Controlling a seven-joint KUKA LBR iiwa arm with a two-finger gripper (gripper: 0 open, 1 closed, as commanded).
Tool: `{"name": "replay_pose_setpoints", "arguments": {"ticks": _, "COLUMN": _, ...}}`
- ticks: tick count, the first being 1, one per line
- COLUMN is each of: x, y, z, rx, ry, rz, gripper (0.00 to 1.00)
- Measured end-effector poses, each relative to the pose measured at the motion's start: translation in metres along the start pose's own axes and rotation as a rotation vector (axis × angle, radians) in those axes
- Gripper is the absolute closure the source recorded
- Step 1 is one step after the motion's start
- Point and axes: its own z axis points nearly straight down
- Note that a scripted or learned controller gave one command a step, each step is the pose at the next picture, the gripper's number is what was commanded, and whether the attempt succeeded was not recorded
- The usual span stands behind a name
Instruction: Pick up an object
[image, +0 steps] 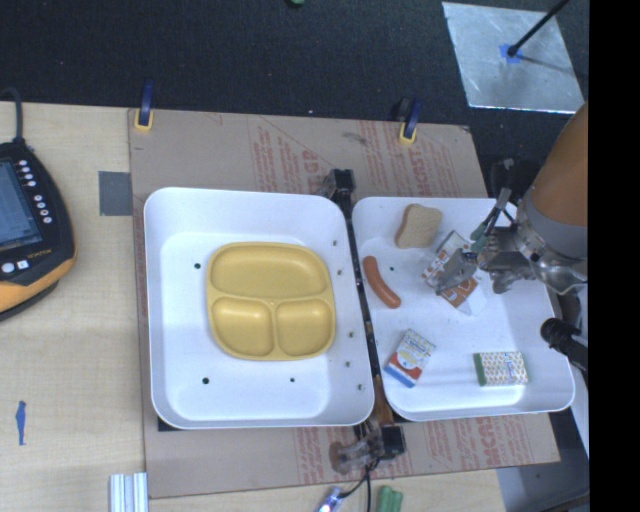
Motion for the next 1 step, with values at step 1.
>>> {"name": "replay_pose_setpoints", "arguments": {"ticks": 1, "x": -0.0553, "y": 0.0761, "z": 0.0623, "rx": 0.001, "ry": -0.003, "rz": 0.001, "gripper": 0.00}}
